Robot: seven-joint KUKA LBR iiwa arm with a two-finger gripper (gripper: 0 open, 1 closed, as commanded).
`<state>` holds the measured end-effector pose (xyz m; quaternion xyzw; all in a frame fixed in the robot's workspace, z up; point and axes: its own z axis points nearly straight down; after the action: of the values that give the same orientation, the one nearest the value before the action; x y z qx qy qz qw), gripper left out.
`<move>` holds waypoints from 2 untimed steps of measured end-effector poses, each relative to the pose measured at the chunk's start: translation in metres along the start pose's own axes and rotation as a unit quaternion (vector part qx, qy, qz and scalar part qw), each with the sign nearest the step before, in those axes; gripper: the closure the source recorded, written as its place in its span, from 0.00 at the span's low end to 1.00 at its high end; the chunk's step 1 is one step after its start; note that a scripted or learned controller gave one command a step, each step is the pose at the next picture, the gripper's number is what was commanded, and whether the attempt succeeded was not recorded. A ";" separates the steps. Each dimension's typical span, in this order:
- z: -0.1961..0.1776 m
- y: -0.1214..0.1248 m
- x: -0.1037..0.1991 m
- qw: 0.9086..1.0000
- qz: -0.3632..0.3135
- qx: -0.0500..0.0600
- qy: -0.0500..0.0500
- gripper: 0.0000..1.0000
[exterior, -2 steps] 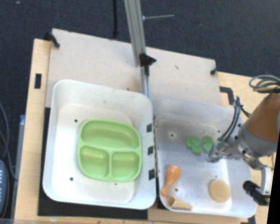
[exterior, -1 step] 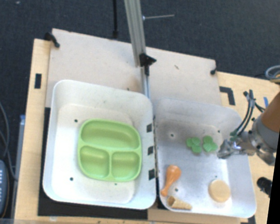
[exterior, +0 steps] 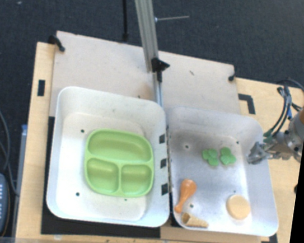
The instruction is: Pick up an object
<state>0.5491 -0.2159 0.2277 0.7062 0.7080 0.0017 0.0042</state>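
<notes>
Hovering at the right bin's (exterior: 256, 179) far right rim, the tool (exterior: 256, 152) sits just right of the green pieces (exterior: 218, 156), probably lining up for them. Whether it is apart or together cannot be told, and the pieces lie loose on the bin floor.

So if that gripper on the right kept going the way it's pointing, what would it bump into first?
Probably the green pieces in the right bin. The gripper points leftward over the bin's right rim, though its height above the floor is hard to judge.

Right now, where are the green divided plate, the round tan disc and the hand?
green divided plate (exterior: 118, 162): camera view, its centre divider.
round tan disc (exterior: 238, 207): camera view, top face.
hand (exterior: 257, 153): camera view, fingertip end.
</notes>
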 end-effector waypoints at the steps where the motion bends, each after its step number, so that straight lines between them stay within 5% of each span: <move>1: -0.012 0.008 0.055 1.000 -0.003 0.002 0.002 1.00; 2: -0.012 0.015 0.117 1.000 -0.003 0.003 0.003 1.00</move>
<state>0.5634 -0.0987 0.2394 0.7040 0.7102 0.0015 0.0003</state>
